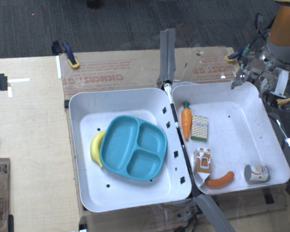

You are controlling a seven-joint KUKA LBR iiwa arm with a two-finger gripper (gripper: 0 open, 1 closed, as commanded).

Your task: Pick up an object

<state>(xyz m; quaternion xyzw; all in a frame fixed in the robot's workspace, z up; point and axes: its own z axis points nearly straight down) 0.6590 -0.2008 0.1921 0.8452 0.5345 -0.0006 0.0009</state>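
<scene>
Five small things lie in the right bin [253, 129]: a carrot [186, 122], a checked block [200, 127], a small carton [203, 160], a sausage [219, 180] and a can [256, 173]. The carrot, near the bin's left wall, looks light, stiff and smooth; gripping across its thick upper part seems safest. The left bin [83, 158] holds a blue divided plate [133, 147] over a banana [95, 148]. The gripper [244, 75] hangs above the far right corner; open or closed, I cannot tell.
</scene>
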